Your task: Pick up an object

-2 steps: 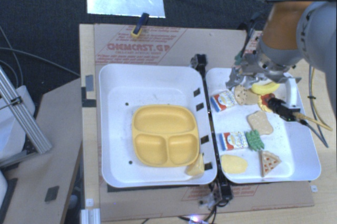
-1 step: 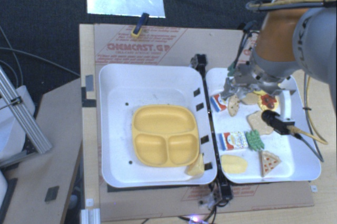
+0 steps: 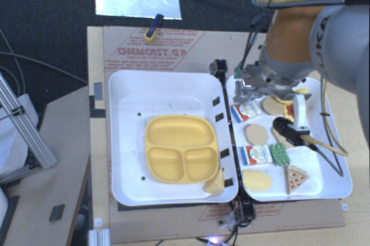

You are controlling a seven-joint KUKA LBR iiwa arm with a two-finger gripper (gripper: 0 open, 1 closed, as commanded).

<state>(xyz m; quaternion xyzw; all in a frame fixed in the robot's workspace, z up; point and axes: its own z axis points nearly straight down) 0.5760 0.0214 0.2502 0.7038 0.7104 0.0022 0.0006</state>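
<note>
The gripper point(image 3: 250, 90) hangs low over the far end of the right bin point(image 3: 338, 178); whether it grips anything, I cannot tell. A small carton point(image 3: 245, 111) lies just beneath it, a round cookie point(image 3: 256, 134) nearer the camera.

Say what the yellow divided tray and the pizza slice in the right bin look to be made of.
Yellow divided tray: likely molded plastic, matte, with a uniform color and rounded compartment ridges. Pizza slice: probably a toy of plastic or rubber, given its flat painted look; too small to be sure.
</note>
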